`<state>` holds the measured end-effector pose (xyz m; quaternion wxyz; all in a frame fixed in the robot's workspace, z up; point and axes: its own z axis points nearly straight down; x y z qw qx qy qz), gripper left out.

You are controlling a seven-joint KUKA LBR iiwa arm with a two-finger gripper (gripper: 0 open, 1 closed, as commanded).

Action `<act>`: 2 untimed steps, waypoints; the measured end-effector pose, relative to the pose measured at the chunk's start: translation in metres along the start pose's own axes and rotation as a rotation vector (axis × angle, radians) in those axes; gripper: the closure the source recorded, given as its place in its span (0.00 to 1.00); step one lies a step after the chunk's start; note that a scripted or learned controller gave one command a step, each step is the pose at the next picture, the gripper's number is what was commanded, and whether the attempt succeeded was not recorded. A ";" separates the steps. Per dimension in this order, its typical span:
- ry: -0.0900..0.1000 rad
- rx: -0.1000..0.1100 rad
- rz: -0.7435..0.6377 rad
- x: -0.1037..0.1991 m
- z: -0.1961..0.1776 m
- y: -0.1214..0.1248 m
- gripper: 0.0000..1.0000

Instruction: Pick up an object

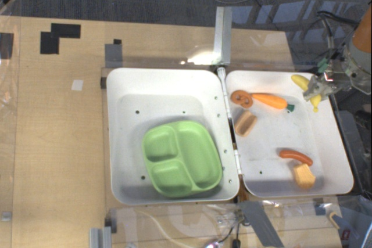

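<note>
We are looking down on a pale wooden bench backed by dark carpet, with two shallow white bins sitting side by side on it. The left bin is holding a green divided plate. The right bin is carrying the toy food: a carrot lying near the back, a round brown pretzel-like piece touching its blunt end, a tan bread-like stick just in front of those, a red sausage toward the front right, and an orange cheese wedge just below the sausage.

A yellow banana is lying at the bin's back right corner, and the gripper is hovering right there, at or just over the rim. We are judging this as the approach step, with the banana as the likeliest target, though nothing is visibly lifted. The gripper is too small and cluttered here for us to tell its state.

The next move is calling for a careful descent beside the bin wall, since the banana is sitting close against the corner and leaving little room on the outer side.
</note>
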<state>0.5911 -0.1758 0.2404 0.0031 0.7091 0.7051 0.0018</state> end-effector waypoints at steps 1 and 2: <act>0.001 0.003 -0.090 0.034 0.146 -0.021 1.00; 0.001 0.000 -0.020 0.071 0.034 -0.030 1.00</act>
